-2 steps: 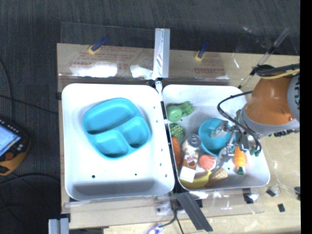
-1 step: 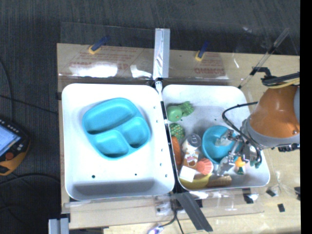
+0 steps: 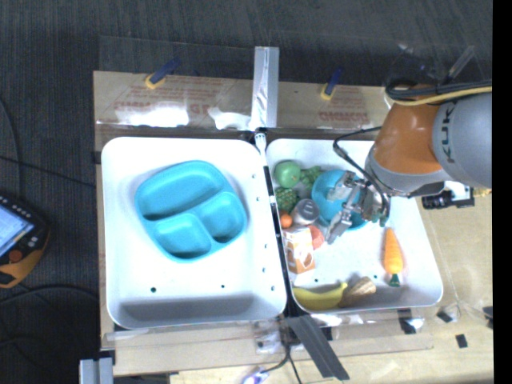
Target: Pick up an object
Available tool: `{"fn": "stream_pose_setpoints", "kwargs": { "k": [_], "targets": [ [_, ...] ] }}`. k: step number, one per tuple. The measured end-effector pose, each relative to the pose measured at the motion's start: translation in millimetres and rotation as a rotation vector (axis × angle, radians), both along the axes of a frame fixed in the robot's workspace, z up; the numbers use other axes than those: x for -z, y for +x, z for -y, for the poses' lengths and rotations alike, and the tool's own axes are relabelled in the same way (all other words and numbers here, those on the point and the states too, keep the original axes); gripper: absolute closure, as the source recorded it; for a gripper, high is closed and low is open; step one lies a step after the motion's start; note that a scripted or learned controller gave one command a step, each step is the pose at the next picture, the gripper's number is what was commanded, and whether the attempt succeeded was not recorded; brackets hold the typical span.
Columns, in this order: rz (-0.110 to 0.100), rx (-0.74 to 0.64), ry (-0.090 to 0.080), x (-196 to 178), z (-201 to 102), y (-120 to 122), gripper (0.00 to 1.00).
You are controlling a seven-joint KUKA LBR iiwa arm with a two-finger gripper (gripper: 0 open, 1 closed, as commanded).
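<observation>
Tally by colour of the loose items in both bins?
Blue: 2, divided plate, round blue item
Green: 2, apple, leafy vegetable
Orange: 2, carrot, carton
Yellow: 1, banana
Grey: 1, can
Total: 8

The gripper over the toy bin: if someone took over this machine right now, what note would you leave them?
Gripper: low in the right bin, over the blue cup. I cannot tell whether it is open or shut, and nothing shows as held.
Right bin: green apple, blue cup, small grey can, orange-and-white carton, carrot, banana.
Left bin: blue divided tray.
Done: the arm has reached into the pile.
Left: grip one thing and lift it out.
</observation>
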State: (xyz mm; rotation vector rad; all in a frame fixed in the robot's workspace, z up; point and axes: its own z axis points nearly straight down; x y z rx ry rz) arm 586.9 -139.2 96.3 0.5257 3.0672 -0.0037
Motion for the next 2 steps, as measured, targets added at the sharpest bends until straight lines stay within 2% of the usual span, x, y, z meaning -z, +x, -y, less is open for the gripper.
{"fn": "stream_pose_setpoints", "kwargs": {
  "k": [1, 2],
  "targets": [
    [-0.056, 0.059, 0.008, 1, -7, 71, 0.0],
    [-0.009, -0.031, 0.0, 1, 54, 43, 0.0]
  ]
}}
